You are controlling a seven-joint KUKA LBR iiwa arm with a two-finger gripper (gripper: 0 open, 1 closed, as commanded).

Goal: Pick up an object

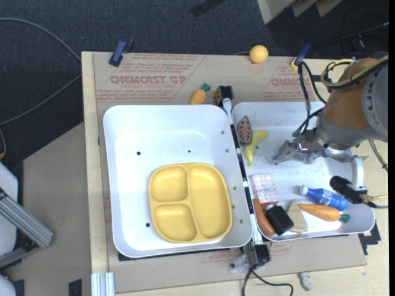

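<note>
My gripper [297,151] hangs low over the middle of the right bin [281,117], open, with bare white floor between its fingers. To its left lie a yellow banana [254,142] and a watermelon slice [244,129], both apart from the fingers. Nearer the front are a small pink-and-white box [263,187], a reddish sausage [261,218], a black block [279,219], a pale bread slice [300,219], a blue bottle [324,197] and an orange carrot [321,212].
The left bin [123,134] holds a yellow divided plate [189,201]. Behind the bins on the board sit an orange ball [259,54], a small orange toy [199,96] and a black piece [224,93]. Blue clamps [120,51] grip the board's back edge.
</note>
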